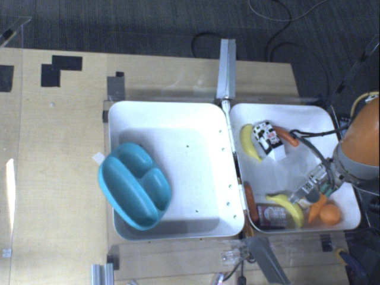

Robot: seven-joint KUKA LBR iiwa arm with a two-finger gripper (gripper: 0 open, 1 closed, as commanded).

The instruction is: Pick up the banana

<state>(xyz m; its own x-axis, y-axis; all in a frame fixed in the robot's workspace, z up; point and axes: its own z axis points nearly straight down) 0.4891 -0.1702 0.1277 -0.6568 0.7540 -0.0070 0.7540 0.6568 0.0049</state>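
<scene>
Heads up, you've actually got two bananas in the right bin [341,129], so check which one you mean. One banana [287,206] lies near the lower edge of that bin, curved, with its left end by a dark packet [271,216] and a reddish sausage-looking thing [249,198] standing along the bin's left wall. The other yellow banana [250,142] sits up toward the upper left of the same bin, right against a black-and-white box [268,138], with an orange carrot-shaped piece [289,138] poking out on the box's right. Your gripper [309,190] is low in the lower right of the frame, just right of the lower banana's end and close above an orange fruit [329,214]; I honestly can't tell how it's set from this angle. The left bin [178,123] has a blue divided dish [134,184] leaning over its lower left corner.
</scene>
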